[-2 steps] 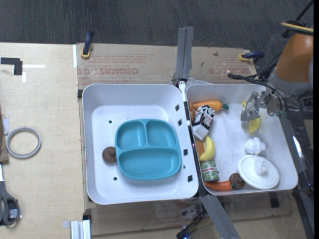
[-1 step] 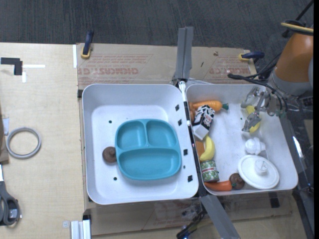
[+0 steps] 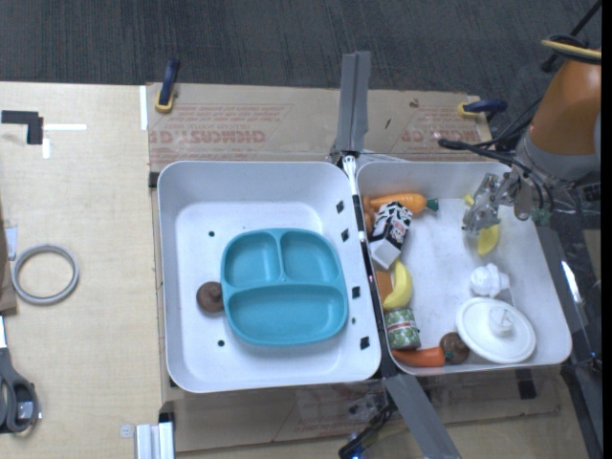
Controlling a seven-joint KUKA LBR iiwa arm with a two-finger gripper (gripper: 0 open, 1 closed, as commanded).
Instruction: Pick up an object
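lemon-yellow wedge-shaped plastic piece (image 3: 488, 239) is seen in the right white bin (image 3: 449, 256), near its far right corner, directly under the two-finger gripper (image 3: 481, 213). whether the gripper is spread or closed cannot be told; a hold is not confirmed. the wedge's long axis is judged to run roughly up-down in the camera view, its narrower end toward the far wall, though the upper part is covered. risks noted: the small rounded piece could be pinched off-centre and squirt out, or be pushed against the bin wall; the white ribbed plastic piece (image 3: 488, 279) just below could be nudged. the teal divided plate (image 3: 284, 286) lies well apart in the left bin (image 3: 182, 256).
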